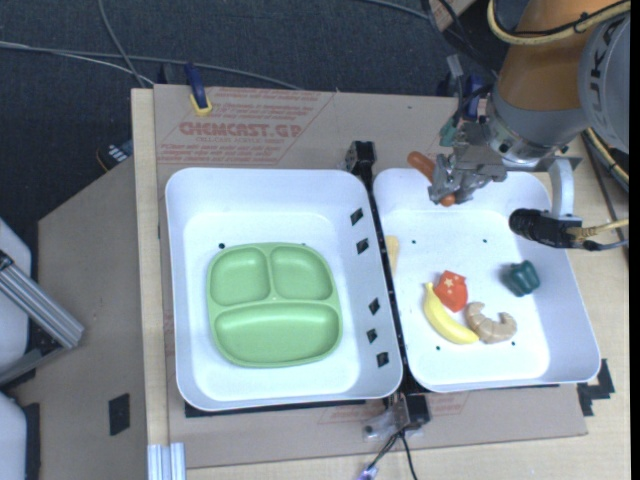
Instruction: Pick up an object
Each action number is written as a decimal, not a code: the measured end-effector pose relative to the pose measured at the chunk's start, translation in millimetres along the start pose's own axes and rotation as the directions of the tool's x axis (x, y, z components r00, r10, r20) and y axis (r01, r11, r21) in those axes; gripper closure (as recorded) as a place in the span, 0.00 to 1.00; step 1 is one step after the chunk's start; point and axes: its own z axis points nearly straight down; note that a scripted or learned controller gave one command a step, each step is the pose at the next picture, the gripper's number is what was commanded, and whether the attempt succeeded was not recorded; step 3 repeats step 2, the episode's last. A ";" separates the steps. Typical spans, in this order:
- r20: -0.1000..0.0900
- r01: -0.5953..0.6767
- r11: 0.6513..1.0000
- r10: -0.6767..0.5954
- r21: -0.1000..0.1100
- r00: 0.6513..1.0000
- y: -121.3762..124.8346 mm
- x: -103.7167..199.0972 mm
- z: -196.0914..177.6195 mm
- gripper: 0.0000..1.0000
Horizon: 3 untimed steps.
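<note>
My gripper (447, 190) hangs over the far left corner of the right bin (560, 363). An orange carrot-like piece (420, 162) sticks out to the left of the fingers, and a small orange tip shows just below them, so the fingers look shut on it. On the right bin's floor lie a yellow banana (446, 319), a red piece (452, 287) touching it, a beige curled piece (492, 324) and a dark green piece (521, 278) further right.
The left bin (190, 268) holds a green divided plate (272, 303). A black divider with clips (374, 268) runs between the bins. A black cable fitting (542, 226) juts over the right bin's right side. A pale yellow bit (392, 253) rests against its left wall.
</note>
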 end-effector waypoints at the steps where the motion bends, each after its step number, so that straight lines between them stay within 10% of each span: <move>1: 0.000 0.000 1.000 0.000 0.002 1.000 -11.8 57.7 17.6 1.00; 3: 0.001 -0.001 1.000 0.001 -0.001 1.000 -18.7 112.8 14.0 1.00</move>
